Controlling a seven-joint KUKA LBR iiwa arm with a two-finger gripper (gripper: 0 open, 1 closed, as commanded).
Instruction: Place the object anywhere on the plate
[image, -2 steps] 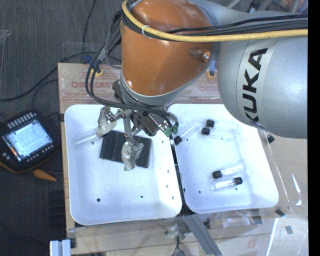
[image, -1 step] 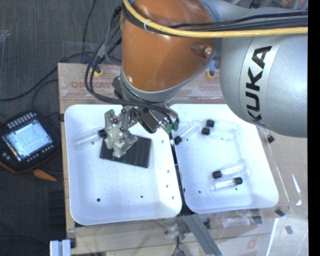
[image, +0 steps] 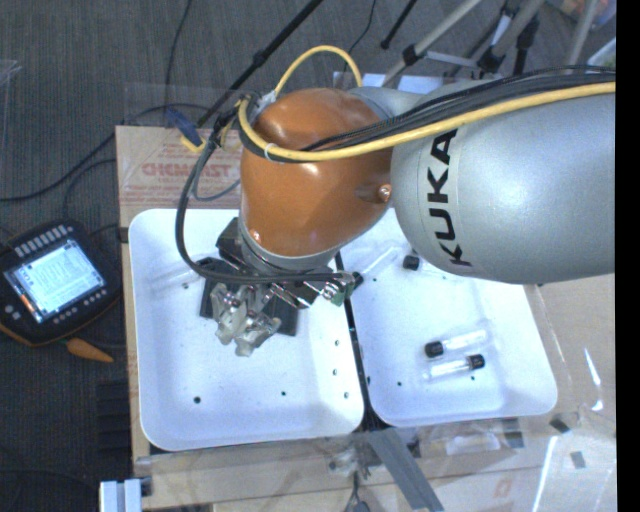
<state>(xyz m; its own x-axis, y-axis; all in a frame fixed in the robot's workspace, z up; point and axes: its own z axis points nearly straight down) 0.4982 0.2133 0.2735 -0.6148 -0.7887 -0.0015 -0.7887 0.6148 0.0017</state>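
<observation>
My gripper (image: 247, 326) hangs low over the middle of the left bin (image: 170, 400), pointing down at its white floor. The orange wrist band (image: 300, 175) and the grey arm cover the back of both bins. Two clear vials with black caps lie side by side in the right bin (image: 520, 390): one vial (image: 456, 344) farther back, the other vial (image: 454, 367) just in front of it. A small black piece (image: 410, 263) lies near that bin's back. I see nothing held under the gripper.
A ridge (image: 352, 350) between the two bins runs just right of the gripper. Cables (image: 185, 215) loop from the wrist over the left bin's back. A cardboard sheet (image: 165, 170) lies behind the bins. A control pendant (image: 52, 280) sits on the floor at left.
</observation>
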